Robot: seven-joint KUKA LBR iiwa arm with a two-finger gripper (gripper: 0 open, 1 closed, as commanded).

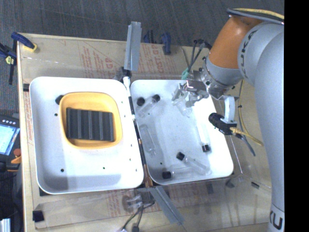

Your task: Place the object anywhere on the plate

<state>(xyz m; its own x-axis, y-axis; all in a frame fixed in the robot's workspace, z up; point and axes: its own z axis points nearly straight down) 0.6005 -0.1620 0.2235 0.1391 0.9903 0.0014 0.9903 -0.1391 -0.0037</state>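
Note:
A yellow plate [90, 98] with a dark ridged centre lies in the left bin [48, 168]. Several clear plastic tubes with black caps lie scattered in the right bin [219, 163]. One tube [147, 106] is at the bin's back left, another tube [203, 137] lies along the right side, and a third tube [192, 164] is near the front. My gripper [187, 96] hangs over the back edge of the right bin, above a faint clear tube [186, 109]. Glare and the clear plastic blur what is under it.
A black cap [165, 175] sits at the right bin's front left corner. Another clear tube [148, 142] lies along that bin's left wall. A black and yellow cable fitting [223, 123] hangs from the arm over the bin's right rim. Clamps line the bench's back edge.

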